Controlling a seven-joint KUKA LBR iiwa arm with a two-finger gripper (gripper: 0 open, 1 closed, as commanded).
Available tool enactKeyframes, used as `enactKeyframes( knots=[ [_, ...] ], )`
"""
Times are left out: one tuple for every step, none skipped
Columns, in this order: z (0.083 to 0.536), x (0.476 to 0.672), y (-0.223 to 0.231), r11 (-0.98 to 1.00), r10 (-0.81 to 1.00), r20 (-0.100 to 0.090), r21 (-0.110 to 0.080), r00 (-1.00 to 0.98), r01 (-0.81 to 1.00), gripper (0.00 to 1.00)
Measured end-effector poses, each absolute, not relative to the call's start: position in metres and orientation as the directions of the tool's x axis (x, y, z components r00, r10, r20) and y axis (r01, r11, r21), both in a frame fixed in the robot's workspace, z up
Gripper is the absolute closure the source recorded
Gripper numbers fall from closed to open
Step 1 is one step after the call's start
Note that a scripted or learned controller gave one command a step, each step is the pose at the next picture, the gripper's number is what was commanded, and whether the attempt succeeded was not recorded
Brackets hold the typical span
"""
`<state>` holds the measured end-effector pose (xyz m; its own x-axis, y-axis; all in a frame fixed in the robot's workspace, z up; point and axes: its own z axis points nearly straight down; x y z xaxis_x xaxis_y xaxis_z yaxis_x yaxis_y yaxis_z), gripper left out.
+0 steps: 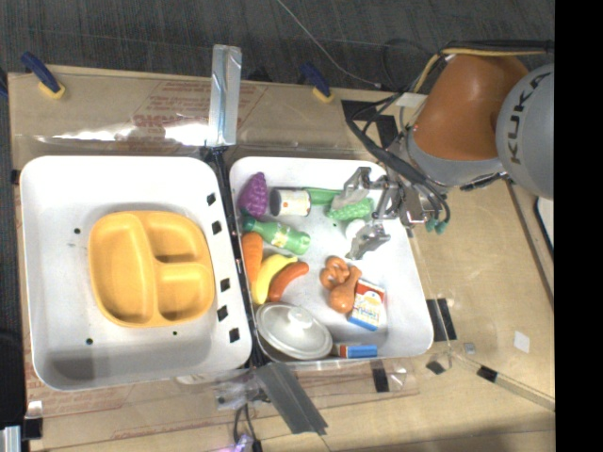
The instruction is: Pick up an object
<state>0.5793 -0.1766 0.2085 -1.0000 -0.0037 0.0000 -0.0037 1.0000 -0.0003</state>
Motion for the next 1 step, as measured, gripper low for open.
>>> enactKeyframes(
  knots=[
    [0.0948,0.4946,-0.1853,0.995,-0.099,-0.003,-0.001,-0.995,-0.099,0.0]
  ],
)
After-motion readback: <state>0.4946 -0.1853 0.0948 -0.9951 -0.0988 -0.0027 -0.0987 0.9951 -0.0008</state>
